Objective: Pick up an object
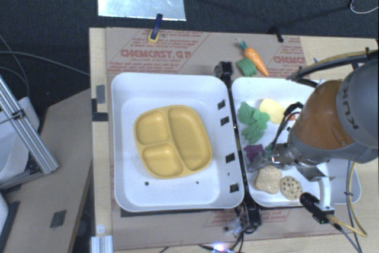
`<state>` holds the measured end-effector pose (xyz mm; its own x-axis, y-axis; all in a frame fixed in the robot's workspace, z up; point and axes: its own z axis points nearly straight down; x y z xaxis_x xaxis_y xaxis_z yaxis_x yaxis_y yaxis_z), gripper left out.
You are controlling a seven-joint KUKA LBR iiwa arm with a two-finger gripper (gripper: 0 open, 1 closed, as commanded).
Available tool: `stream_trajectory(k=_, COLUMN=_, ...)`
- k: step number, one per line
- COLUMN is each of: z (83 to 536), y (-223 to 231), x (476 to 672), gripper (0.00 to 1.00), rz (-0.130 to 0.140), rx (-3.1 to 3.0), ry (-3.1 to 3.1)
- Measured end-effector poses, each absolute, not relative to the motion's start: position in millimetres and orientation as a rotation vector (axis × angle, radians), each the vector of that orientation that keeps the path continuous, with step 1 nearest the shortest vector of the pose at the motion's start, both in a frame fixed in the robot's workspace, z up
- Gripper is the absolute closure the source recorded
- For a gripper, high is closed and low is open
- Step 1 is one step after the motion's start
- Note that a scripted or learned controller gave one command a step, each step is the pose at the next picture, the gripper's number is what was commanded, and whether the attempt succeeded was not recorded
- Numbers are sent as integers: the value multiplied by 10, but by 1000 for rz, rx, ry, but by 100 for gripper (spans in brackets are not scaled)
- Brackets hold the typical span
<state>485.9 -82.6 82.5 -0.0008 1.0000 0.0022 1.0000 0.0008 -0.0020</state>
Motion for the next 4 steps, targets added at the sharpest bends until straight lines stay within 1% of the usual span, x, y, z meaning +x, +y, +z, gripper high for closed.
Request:
stream_trajectory(k=1, z=946, y=-838, x=4877, gripper=100, rz=-4, rx=-2222, ry=-2222)
stream_trajectory(k=2, z=1905, y=-102, x=5742, gripper=100, rz=-18, rx=-2214, ry=-2244)
stream_trajectory(k=3, z=1954, y=-154, x=5695, gripper=100, rz=-4, rx=-2214, ry=-2232)
stream_trajectory(k=4, z=3236, y=-205, x=5297, gripper=100, rz=-15, rx=-2222, ry=-2233)
